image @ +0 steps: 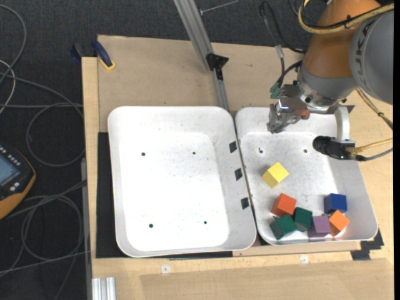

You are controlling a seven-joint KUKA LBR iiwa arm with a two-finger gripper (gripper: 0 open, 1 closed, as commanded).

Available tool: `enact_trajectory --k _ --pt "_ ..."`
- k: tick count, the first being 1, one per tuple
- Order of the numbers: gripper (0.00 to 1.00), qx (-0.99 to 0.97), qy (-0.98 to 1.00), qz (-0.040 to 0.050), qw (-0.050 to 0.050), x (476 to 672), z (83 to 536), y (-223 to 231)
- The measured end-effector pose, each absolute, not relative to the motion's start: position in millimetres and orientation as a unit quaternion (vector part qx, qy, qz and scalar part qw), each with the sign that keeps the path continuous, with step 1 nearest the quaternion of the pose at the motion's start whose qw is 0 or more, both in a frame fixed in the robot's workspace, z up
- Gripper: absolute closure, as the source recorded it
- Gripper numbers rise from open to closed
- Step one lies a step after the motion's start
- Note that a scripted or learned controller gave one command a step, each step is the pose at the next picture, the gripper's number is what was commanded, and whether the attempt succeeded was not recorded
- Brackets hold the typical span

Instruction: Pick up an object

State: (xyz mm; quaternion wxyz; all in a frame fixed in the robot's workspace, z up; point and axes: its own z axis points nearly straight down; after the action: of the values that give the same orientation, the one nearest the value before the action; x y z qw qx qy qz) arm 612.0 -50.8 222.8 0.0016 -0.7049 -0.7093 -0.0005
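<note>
We start with the wooden bench (187, 74), which carries two shallow white plastic bins side by side: the wide left bin (125, 186), and the right bin (356, 192), where every candidate object lies. Above the far end of that right bin we see the grey arm with its orange band (337, 30) reaching in from the right, and below it the two-finger gripper (276, 127) hanging near the bin's back rim. We cannot tell how its jaws stand, since the tip is small and dark against the wrist hardware, but nothing shows beneath it or in its grasp. The things to be picked are small coloured cubes. A yellow cube (275, 174) sits alone near the middle of the right bin, nearest to the gripper yet apart from it. The rest crowd the near corner: an orange-red cube (285, 204), a dark green cube (283, 226) just beside a second green cube (303, 217), a purple cube (320, 225), an orange cube (339, 220) and a blue cube (335, 202). We judge the task to be at its beginning: no cube is lifted and none is touched, so the approach, the closing and the lift all remain. The lone yellow cube looks to us the easiest target.
</note>
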Motion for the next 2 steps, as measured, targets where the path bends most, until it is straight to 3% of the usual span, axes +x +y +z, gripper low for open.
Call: enact_trajectory --k 1,2 --pt "1.00 -0.705 -0.709 -0.0001 0.002 598.7 225 -9" --pt "1.00 -0.705 -0.709 0.0004 0.002 568.4 226 37"
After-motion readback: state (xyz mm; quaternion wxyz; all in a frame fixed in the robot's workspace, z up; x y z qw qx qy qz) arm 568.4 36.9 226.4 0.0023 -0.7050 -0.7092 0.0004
